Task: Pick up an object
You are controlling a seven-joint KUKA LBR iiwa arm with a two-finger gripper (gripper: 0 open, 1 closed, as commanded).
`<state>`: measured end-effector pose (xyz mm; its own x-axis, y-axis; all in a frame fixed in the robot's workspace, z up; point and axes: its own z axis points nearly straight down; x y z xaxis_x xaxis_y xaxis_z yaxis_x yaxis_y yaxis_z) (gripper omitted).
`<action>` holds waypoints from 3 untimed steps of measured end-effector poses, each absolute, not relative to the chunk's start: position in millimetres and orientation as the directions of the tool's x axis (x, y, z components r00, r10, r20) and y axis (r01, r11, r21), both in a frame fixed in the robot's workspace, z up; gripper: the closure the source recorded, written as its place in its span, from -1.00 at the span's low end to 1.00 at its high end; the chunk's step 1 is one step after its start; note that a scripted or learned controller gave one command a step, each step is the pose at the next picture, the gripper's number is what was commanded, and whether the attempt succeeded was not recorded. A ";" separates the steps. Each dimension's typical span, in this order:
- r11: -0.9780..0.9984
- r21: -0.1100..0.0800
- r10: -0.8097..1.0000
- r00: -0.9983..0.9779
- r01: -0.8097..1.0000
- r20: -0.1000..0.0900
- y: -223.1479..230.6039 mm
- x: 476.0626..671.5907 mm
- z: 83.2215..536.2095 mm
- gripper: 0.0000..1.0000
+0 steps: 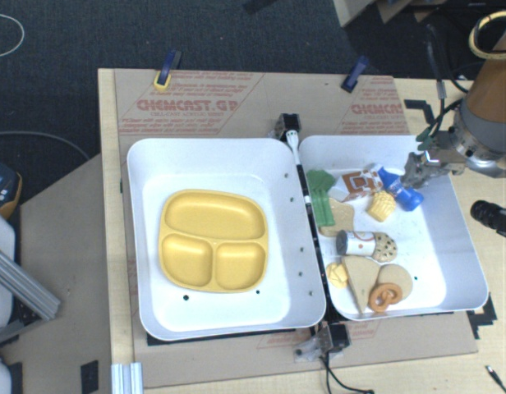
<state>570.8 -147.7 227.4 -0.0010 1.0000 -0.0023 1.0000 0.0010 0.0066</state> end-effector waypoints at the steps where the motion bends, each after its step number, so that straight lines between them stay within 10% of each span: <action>1: 0.005 -0.002 1.000 -0.005 1.000 0.003 -86.3 561.6 231.8 1.00; 3: 0.004 -0.004 1.000 -0.004 1.000 0.002 2.8 533.3 219.5 1.00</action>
<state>533.3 2.8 219.5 -0.0044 1.0000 0.0021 1.0000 0.0044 -0.0040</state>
